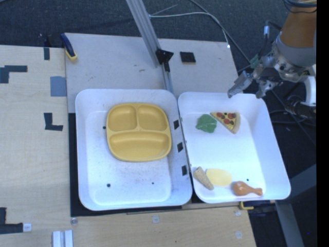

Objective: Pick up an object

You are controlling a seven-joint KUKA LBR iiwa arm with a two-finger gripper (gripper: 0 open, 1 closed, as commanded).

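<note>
Pizza slice [226, 120] is found in the right bin [257, 153], in its far half, just below and slightly left of the gripper [249, 89] as seen from above. A green leaf-shaped piece [206, 123] lies just beside the slice, further left of the gripper. Along the near wall of the same bin, well away from the gripper, three items are set in a row: a tan wedge [203, 178], a pale yellow disc [219, 177] touching it, and a drumstick [246, 189] just right of the disc.

The gripper is held over the far rim of the right bin, near that bin's far right corner. Its two fingers [236, 88] are seen spread apart, pointing down and to the left; nothing is seen between them. No item is touched by the gripper. The arm's orange band [299, 27] is visible above the wrist, up and to the right.

The left bin [97, 179] lies well to the left of the gripper. A yellow divided plate [138, 131] rests flat in its far half.
</note>
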